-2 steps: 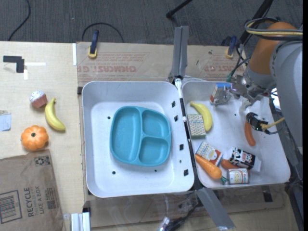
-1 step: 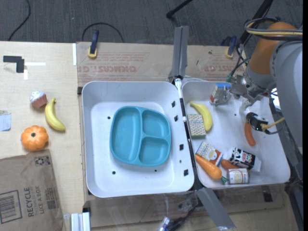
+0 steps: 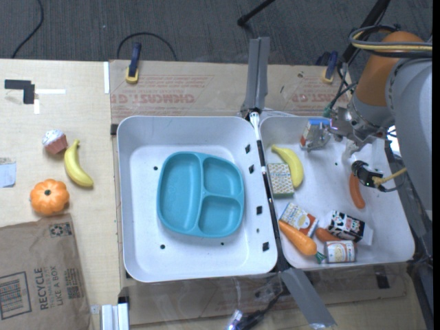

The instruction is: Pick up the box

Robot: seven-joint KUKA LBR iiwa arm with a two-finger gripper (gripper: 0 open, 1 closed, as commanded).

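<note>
A small orange-and-white box [image 3: 297, 217] lies in the front part of the right bin [image 3: 395, 243], against a carrot [image 3: 298, 238]. Just right of it lies a black-and-white cow-patterned carton [image 3: 346, 226] on its side. My gripper [image 3: 315, 138] hangs over the back of the same bin, well behind both and to the right of a banana [image 3: 291, 163]. Nothing shows between its fingers.
A pale speckled block [image 3: 280, 179] lies beside the banana. A red sausage [image 3: 356, 192] and a small can [image 3: 338, 252] share the right bin. The left bin [image 3: 137, 184] holds a blue divided plate [image 3: 201, 194]. A banana, a pumpkin and a cupcake sit on the bench at left.
</note>
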